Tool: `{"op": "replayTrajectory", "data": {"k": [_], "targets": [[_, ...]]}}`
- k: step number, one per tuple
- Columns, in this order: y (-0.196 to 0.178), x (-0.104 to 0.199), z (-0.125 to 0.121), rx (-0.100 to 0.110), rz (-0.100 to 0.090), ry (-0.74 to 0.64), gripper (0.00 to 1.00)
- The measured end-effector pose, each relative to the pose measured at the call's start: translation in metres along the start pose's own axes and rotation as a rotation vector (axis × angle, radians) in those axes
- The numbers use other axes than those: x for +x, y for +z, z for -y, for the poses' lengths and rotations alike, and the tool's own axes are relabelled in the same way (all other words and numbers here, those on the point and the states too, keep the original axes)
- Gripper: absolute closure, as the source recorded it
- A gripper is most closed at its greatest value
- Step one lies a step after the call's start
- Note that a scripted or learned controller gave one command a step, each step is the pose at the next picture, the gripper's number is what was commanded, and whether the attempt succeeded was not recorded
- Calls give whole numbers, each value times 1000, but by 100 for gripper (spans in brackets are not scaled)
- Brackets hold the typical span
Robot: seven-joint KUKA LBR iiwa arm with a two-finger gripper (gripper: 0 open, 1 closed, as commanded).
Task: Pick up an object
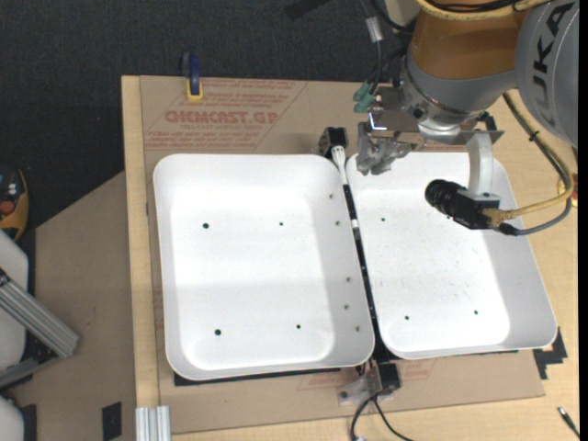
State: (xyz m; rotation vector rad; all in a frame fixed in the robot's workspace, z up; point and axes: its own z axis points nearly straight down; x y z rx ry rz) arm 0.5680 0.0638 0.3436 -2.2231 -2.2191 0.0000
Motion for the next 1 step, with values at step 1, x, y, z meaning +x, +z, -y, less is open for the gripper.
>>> {"op": "replayTrajectory", "data": {"k": [1], "targets": [[85,85,-36,6,-1,-9,100]]}}
